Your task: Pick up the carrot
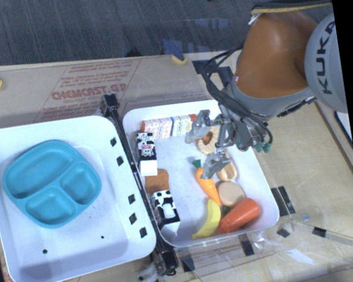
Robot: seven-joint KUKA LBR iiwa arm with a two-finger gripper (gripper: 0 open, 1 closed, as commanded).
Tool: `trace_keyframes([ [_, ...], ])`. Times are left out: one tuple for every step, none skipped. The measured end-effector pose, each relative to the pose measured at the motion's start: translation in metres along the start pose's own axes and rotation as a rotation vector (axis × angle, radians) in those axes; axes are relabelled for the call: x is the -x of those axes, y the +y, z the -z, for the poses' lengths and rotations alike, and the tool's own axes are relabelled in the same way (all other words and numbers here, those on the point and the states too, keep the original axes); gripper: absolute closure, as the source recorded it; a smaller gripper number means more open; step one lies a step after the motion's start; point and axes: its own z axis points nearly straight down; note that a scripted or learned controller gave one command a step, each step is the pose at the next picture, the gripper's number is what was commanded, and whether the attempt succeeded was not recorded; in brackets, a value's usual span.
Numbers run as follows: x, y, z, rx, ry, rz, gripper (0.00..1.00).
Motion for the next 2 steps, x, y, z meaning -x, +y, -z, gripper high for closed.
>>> trace_keyframes([
  [-0.002,-0.017,-0.169,0.002,0.002,-0.010,0.00],
  [0.001,-0.015,-0.157,0.002,-0.002,0.001,1.00],
])
